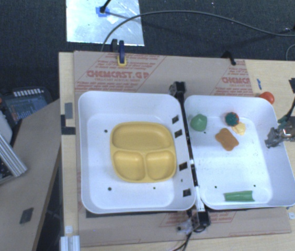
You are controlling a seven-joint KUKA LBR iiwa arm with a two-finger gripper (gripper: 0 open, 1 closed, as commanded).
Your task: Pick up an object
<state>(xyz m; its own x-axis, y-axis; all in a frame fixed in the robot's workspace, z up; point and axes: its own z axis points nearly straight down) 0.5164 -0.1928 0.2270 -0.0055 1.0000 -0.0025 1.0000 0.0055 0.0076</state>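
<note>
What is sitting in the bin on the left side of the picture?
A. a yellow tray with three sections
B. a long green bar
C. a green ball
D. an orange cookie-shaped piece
A: the yellow tray with three sections lies in the left bin, while the green ball, the long green bar and the orange piece all lie in the right bin.

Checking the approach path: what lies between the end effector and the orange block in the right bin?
In the camera view, only bare white bin floor separates the end effector from the orange block; the right bin rim lies beneath the end effector.
</note>
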